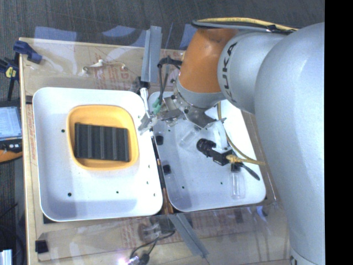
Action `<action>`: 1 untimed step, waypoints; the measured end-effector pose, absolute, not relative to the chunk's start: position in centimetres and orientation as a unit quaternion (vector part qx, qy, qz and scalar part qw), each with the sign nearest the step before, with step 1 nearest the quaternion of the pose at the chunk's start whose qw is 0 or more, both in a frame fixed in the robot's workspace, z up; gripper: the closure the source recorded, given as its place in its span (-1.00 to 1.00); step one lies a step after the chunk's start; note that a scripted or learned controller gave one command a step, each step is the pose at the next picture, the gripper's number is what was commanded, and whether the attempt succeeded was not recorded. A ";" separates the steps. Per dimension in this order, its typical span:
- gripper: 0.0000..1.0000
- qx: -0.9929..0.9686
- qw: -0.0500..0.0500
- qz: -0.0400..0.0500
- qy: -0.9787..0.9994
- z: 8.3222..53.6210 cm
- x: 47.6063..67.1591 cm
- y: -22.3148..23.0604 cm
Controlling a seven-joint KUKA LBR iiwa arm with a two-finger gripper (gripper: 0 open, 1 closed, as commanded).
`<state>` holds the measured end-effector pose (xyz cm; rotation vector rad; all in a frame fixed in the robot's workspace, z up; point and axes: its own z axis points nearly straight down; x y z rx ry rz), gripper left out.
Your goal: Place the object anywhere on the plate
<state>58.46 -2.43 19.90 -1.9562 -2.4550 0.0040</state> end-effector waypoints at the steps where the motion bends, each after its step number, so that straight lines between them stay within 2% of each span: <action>1: -1.00 -0.646 0.001 0.001 -0.764 19.9 58.6 0.6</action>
